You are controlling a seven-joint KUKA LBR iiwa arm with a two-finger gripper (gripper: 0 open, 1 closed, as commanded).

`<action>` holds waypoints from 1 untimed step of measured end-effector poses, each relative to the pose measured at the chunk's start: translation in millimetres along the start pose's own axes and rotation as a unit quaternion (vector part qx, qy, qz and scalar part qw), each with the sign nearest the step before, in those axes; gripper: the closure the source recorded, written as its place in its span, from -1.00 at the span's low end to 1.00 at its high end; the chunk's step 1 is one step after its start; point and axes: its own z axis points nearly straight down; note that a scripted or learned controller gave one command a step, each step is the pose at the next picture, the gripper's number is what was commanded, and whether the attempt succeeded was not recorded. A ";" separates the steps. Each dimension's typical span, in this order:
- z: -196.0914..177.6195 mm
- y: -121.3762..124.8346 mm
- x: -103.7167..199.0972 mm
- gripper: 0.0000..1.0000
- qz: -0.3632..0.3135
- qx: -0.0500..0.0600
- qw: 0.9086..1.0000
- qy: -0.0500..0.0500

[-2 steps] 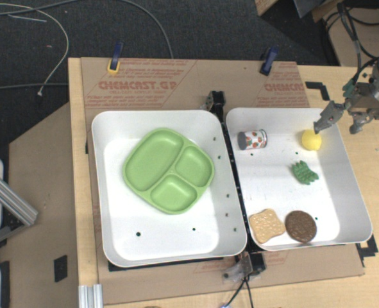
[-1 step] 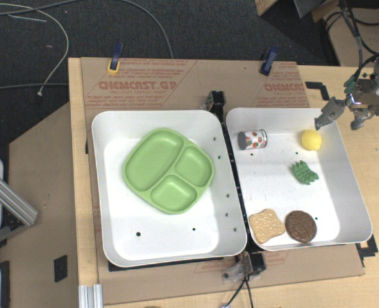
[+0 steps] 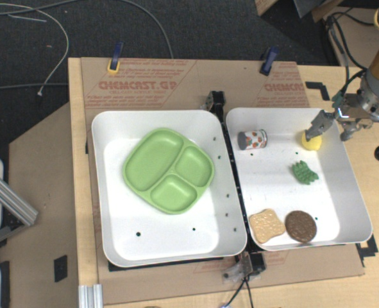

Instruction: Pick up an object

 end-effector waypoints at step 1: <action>62.0 2.5 -3.6 -1.00 0.000 0.001 1.000 0.000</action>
